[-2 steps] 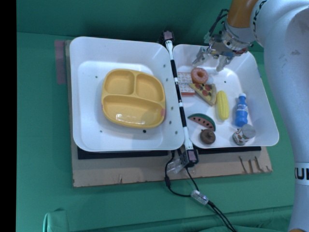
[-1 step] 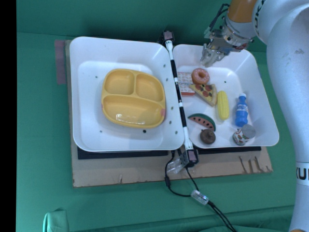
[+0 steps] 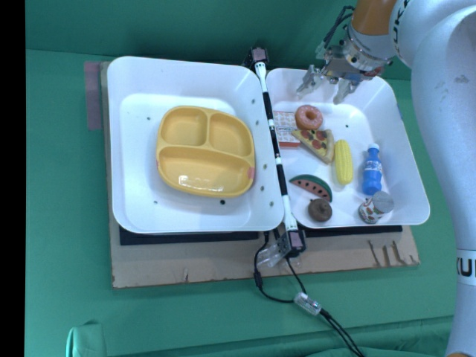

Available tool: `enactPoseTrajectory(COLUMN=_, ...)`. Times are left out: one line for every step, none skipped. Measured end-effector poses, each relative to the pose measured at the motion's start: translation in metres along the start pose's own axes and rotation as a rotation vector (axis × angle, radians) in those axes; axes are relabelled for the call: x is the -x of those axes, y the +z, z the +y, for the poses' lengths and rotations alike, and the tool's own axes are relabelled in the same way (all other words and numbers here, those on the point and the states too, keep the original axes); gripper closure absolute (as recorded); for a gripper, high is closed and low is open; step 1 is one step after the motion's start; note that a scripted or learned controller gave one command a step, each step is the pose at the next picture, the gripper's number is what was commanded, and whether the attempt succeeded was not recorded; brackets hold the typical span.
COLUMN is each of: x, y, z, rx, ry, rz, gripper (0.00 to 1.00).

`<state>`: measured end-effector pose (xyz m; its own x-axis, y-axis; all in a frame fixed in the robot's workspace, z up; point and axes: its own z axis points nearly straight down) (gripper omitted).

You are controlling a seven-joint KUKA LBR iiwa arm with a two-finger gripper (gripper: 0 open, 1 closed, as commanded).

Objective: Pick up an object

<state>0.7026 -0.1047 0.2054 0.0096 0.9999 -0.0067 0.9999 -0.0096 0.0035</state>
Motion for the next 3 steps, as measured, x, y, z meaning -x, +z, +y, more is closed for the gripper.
enactPoseTrajectory(x=-0.004, y=0.013, z=-0.001, rx=-0.004, ry=-0.005, rz=-0.002, gripper=0.00)
enactPoseTrajectory(x=-0.010, y=-0.001, z=0.001, rx=0.000, ry=-0.002, rz=0.016, gripper=1.00)
enactPoseTrajectory(x=-0.008, y=-0.002, z=0.001, rx=0.000, ry=-0.001, rz=0.011, gripper=0.00)
